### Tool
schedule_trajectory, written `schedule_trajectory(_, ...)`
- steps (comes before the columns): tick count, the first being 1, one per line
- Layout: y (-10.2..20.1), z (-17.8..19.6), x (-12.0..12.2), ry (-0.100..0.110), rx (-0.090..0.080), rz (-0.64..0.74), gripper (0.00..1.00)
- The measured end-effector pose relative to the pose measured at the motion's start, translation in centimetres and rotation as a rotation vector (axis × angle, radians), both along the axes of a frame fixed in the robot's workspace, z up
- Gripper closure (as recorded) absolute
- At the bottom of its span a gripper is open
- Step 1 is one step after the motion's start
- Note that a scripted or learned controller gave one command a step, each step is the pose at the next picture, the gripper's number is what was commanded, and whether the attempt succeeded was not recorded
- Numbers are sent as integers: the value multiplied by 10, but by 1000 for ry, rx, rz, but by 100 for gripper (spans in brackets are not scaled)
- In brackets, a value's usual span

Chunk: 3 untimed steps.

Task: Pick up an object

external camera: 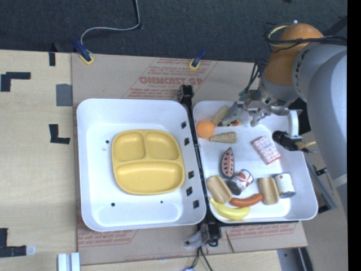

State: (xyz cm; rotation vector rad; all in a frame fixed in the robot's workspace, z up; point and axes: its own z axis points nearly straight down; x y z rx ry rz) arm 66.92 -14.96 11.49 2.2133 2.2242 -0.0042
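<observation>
Camera view: cardboard (163,81) under 2 bins (93,151) reads "CHEMCAST".

Arm (327,89): large rounded housings in smooth light grey, entering from the right edge. Orange band (290,52) above the wrist, glossy and dome-shaped at the top, with a paler highlight. Thin dark cables loop over and beside the orange section. Below it, a metallic wrist assembly of small grey and silver parts. A white bracket sits alongside, carrying a black cylindrical fitting. Finer markings or screws cannot be made out.
</observation>
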Motion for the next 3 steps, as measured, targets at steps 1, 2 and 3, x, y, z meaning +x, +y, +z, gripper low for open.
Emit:
schedule_trajectory(1, 50, -30, -1, 1, 3, -3, 0)
schedule_trajectory(2, 50, -20, 0, 0, 2, -3, 100)
schedule_trajectory(3, 50, -20, -1, 1, 2, -3, 0)
